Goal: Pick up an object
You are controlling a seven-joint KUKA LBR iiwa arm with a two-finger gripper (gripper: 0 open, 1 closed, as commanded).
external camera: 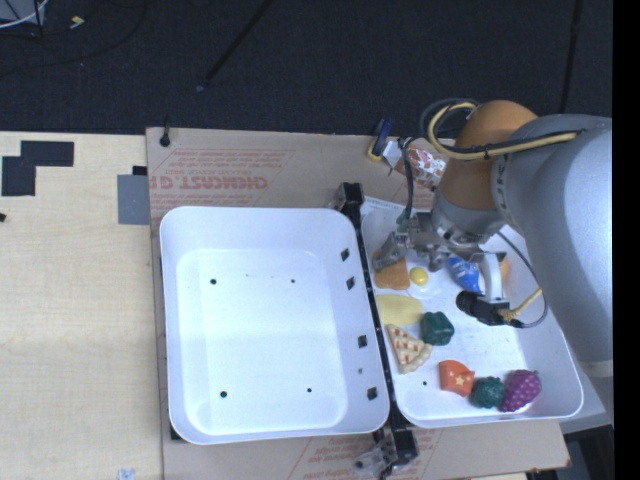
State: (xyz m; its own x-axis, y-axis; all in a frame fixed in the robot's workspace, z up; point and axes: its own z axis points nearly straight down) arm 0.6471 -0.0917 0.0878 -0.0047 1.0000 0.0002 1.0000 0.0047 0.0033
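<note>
The gripper (412, 253) hangs low over the far-left part of the right bin (560, 393), among small toy foods; whether it is spread or pinching anything I cannot tell. Just beside it lie an orange wedge-shaped piece (391, 274) and a small yellow ball (419, 278), the likeliest targets. Both look like light, stiff, smooth plastic, so they may slip; the wedge's flat sides seem the better hold. Nearer lie a pizza slice (407, 348), a green piece (436, 327) and purple grapes (521, 389).
</note>
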